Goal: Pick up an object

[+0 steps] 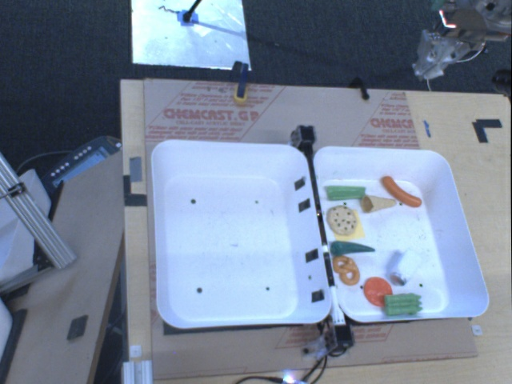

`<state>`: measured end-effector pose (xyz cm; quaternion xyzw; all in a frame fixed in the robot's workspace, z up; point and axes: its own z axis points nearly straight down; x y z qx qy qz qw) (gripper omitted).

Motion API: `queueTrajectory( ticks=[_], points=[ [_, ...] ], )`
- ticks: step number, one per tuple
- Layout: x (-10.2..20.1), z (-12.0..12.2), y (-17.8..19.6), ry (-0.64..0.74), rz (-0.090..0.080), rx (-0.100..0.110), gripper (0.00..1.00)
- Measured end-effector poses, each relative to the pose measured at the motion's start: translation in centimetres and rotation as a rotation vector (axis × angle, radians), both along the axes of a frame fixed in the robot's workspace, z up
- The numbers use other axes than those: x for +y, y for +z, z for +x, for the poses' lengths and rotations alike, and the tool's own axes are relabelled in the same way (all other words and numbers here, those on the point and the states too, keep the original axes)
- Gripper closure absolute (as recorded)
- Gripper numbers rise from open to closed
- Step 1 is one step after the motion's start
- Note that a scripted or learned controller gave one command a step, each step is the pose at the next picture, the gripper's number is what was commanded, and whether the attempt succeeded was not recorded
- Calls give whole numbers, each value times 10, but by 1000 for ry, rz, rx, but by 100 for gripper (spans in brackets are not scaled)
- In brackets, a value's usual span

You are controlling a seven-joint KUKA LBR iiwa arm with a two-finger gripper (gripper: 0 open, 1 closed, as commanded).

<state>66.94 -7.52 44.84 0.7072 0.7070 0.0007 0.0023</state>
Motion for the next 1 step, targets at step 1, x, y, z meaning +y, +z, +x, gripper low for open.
queueTrajectory(
  ticks=[1],
  points=[
    [90, -2, -117, 12, 6, 13, 100]
  ],
)
